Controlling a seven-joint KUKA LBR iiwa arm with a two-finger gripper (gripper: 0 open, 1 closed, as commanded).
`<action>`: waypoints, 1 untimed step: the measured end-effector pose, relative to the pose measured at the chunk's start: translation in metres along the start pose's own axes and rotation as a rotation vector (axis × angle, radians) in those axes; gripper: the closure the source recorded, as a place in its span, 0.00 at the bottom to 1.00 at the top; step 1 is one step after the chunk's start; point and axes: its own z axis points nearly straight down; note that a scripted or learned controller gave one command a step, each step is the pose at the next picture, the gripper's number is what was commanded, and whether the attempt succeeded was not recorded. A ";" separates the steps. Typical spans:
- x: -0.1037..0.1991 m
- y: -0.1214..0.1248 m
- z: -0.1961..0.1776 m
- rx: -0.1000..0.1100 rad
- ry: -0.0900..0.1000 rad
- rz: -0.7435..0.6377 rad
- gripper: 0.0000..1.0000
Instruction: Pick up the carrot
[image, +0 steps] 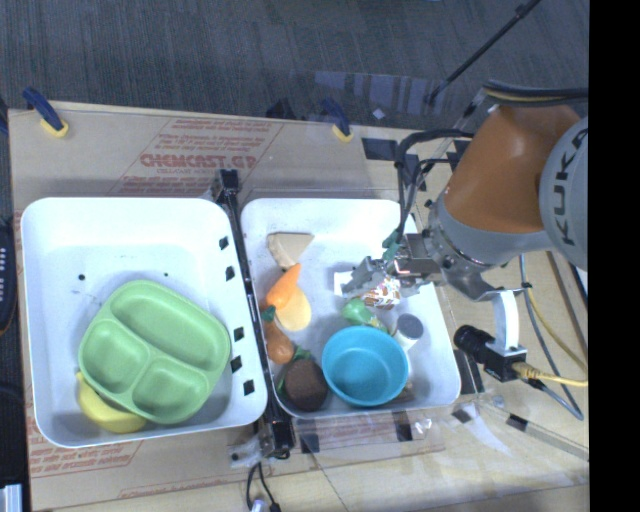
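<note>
I am at the approach, with nothing taken yet; my gripper (368, 276) hangs over the middle of the right bin (330, 212), reaching in from the right, and whether it is open or closed I cannot tell from this slanted view, since the metal parts blur into the clutter under them. The carrot (285, 287) lies toward the left side of the same bin, its orange body slanting up toward a pale wedge (288, 245) at the far side and its lower end resting against a yellowish round piece (295, 314); it sits to the left of my gripper, apart from it, with bare white floor between.

Below me lie a crinkled wrapper (381, 295) and a small green thing (358, 311); nearer still, a blue bowl (366, 365) and a brown round fruit (304, 384). The left bin (50, 230) holds a green divided plate (153, 348) over something yellow (104, 412), none of it my concern.

My next move, as I judge it, is to travel left until I stand over the carrot, turn to span its narrow width rather than its length, then descend; the crowding is the risk, since the yellowish piece and the bin's dividing wall lie close on either side.
</note>
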 end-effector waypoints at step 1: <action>0.042 0.063 0.095 0.009 -0.001 0.035 0.00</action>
